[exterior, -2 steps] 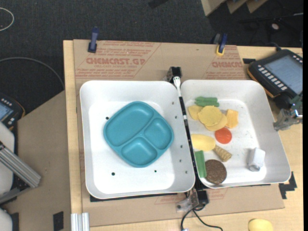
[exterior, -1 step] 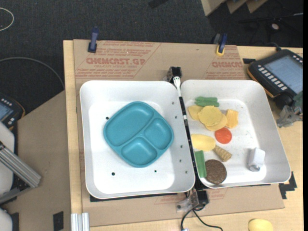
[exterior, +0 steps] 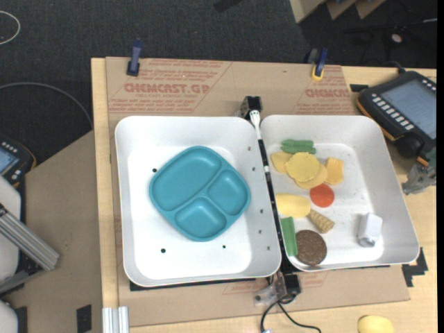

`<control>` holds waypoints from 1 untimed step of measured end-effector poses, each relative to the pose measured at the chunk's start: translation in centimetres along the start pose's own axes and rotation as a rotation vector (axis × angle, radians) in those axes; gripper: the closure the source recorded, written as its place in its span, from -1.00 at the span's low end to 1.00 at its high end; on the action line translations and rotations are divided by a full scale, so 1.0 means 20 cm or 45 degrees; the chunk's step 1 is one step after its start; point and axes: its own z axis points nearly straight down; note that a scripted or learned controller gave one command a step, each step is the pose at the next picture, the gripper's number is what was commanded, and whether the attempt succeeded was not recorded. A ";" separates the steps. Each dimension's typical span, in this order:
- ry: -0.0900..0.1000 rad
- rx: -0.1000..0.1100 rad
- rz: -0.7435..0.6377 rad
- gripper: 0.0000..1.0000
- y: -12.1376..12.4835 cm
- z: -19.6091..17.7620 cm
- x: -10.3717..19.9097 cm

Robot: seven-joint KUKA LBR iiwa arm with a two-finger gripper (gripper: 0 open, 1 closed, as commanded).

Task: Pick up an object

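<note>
1. The tabletop is covered with a brown cardboard sheet, and red printed letters are seen near its far edge.
2. Two shallow white bins are placed side by side on it: the left bin and the right bin, which touch along their inner rims.
3. A teal divided plate with three compartments is laid in the middle of the left bin, turned at an angle to the bin's walls.
4. In the right bin, a group of small toy foods is gathered along the inner rim. A yellow round piece is found near the far part, with a green piece just behind it and an orange piece beside it.
5. A red round piece lies near the middle of the bin, and a yellow oval piece lies just beside it, toward the inner rim.
6. A brown disc is placed at the near edge, next to a green stick and a tan cone-like piece.
7. A small grey-white object is set apart, toward the near right corner of the right bin.
8. The state of the claw cannot be told.
</note>
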 end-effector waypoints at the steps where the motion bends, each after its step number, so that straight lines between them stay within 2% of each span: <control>1: -0.004 -0.018 -0.013 1.00 0.03 -0.52 0.32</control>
